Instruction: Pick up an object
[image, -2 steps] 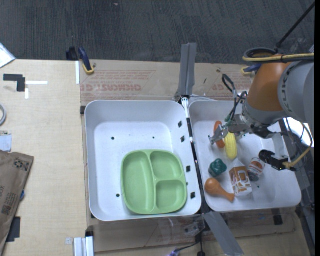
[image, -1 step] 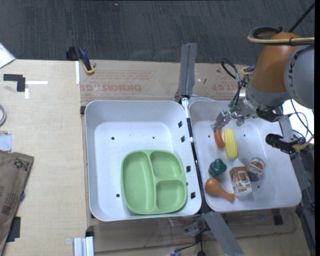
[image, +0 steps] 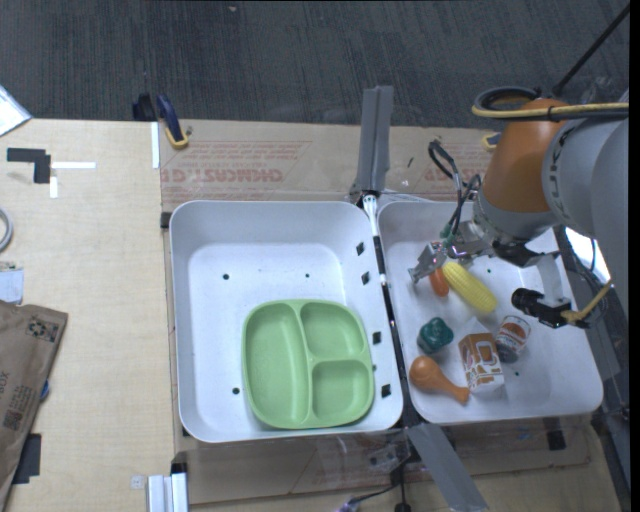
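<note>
1. Now the claw (image: 432, 262) is down in the right bin (image: 560, 395), near that bin's far left corner.
2. Its grey fingers (image: 424, 268) look a little way apart, but I cannot tell for sure if they are wide or narrow.
3. Nothing shows clearly between the fingers, so I do not think it holds a thing yet.
4. A small orange thing (image: 439, 283) sits just under the claw tip, touching or almost touching it.
5. The yellow corn (image: 470, 286) lies right beside that, slanting toward the middle of the bin.
6. Closer to the bin's near edge are a dark green toy (image: 435, 335), an orange pear-shaped toy (image: 437, 378), and a small orange and white box (image: 481, 362).
7. A little can (image: 511, 335) rests just beside the box.
8. The left bin (image: 200, 330) holds a green plate (image: 306, 363) with three parts, down by its near edge.
9. My guess is the claw is trying for the small orange thing or the corn.
10. What could go wrong: the two toys are so close that the fingers may push one away and grab air.
11. The corn is round and smooth, so it may roll or slip out when pinched.
12. The bin wall is also near, and a finger could bump it.
</note>
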